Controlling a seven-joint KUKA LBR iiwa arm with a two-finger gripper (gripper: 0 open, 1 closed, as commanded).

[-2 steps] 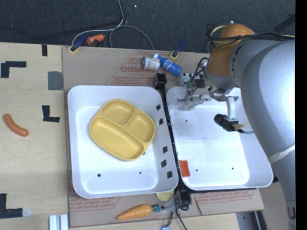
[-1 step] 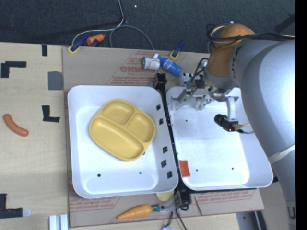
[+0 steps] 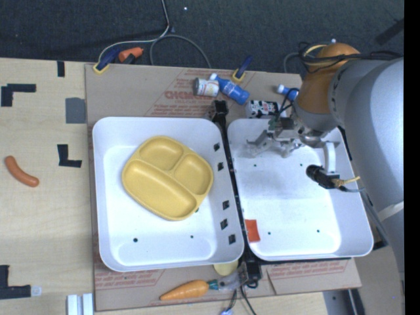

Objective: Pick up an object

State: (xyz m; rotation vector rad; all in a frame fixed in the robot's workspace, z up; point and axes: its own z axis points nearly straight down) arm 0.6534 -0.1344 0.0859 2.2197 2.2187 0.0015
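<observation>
Over the right bin (image 3: 354, 241), near its far rim, the pincer (image 3: 274, 141) hangs low; whether it is released or clenched I cannot tell. Nearest pickable thing, a yellow divided plate (image 3: 168, 176), lies flat in the left bin (image 3: 111, 241), well apart, likely needing a reach across.

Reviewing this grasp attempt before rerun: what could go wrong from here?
1. The gripper sits at the right white bin's back edge, over bare floor; a grasp here likely closes on nothing.
2. The yellow divided plastic plate lies in the left white bin, wide and flat, probably hard to pinch.
</observation>
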